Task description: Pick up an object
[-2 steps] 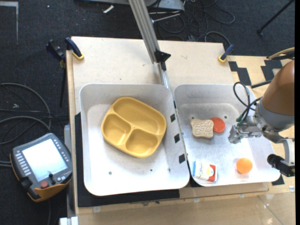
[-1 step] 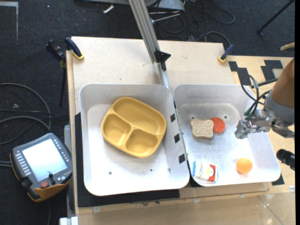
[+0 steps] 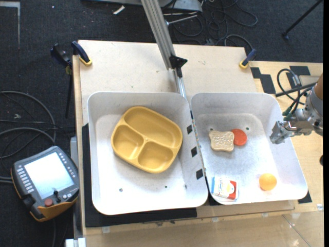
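The right bin holds a tan slice of toast with a small red round piece touching its right side, an orange ball near the front right corner, and a white carton with red and blue print at the front left. My gripper hangs over the bin's right rim, well to the right of the toast and above the ball. Nothing shows between its fingers.
The left bin holds a yellow three-compartment plate. A slanted metal pole rises from between the bins at the back. Clamps sit at the bench's back corners. A teach pendant lies on the floor to the left.
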`<state>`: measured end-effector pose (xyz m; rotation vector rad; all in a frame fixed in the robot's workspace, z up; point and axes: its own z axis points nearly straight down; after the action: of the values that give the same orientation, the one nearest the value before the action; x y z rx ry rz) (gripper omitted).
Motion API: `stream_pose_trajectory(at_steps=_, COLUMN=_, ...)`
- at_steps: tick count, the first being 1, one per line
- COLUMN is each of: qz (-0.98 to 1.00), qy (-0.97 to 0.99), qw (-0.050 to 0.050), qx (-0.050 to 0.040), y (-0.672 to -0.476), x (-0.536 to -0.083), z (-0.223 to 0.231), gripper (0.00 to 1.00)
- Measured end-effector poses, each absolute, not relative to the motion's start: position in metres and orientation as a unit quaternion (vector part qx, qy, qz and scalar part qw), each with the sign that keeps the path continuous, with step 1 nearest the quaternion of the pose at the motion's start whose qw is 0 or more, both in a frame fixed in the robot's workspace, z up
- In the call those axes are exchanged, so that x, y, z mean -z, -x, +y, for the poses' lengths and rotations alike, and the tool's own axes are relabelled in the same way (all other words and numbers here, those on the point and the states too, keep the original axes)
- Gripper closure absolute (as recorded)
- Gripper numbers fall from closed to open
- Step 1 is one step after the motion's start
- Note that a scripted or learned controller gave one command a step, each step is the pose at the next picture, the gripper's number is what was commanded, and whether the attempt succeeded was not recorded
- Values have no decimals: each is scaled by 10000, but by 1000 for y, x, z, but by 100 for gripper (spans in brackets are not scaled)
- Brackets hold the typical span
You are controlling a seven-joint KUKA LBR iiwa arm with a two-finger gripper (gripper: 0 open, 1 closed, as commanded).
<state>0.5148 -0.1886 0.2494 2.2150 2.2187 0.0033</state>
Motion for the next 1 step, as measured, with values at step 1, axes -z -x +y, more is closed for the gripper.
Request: stream_pose_trajectory(at_steps=1, qz=7081, qy=-7061, qw=24, qx=-8, y=-516, x=-279, z=-189, gripper=100)
